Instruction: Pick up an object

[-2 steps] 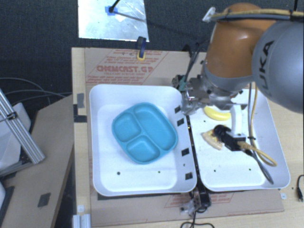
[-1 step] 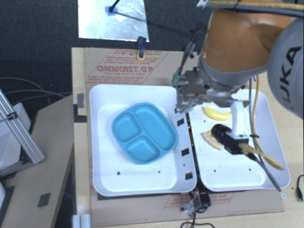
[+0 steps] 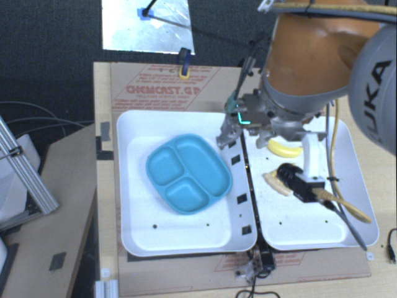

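Lying: blue plate (image 3: 186, 176) | long axis upper-left to lower-right | left bin (image 3: 133, 228)

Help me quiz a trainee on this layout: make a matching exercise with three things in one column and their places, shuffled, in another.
Things:
1. blue divided plate
2. yellow banana
3. gripper

Places:
A. in the right bin
B. over the seam between the two bins
C. in the left bin

Pairs: 1-C, 2-A, 3-B
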Available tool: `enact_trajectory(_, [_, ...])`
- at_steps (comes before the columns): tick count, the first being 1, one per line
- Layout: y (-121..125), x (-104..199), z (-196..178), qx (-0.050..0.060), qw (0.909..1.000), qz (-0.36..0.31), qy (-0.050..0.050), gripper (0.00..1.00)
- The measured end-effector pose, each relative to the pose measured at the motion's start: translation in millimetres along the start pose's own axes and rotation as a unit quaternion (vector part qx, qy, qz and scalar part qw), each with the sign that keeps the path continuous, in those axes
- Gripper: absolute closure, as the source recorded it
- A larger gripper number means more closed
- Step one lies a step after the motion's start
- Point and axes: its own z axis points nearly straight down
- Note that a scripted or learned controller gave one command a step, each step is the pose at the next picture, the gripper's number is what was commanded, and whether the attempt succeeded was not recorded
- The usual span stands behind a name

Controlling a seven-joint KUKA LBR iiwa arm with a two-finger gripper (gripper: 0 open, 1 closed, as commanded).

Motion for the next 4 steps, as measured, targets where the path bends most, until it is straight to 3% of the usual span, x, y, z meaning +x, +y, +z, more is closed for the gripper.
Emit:
enact_trajectory(1, [63.6, 76.7, -65.9, -0.005, 1.0, -0.003, 0.002, 0.0])
enact_trajectory(2, [61.6, 72.3, -73.4, -0.001, 1.0, -0.003, 0.0, 1.0])
enact_trajectory(3, [-9.9, 41.0, -28.5, 0.005, 1.0, 0.003, -0.001, 1.0])
enact_trajectory(4, [-17.6, 22.2, -53.7, -0.001, 1.0, 0.002, 0.0, 1.0])
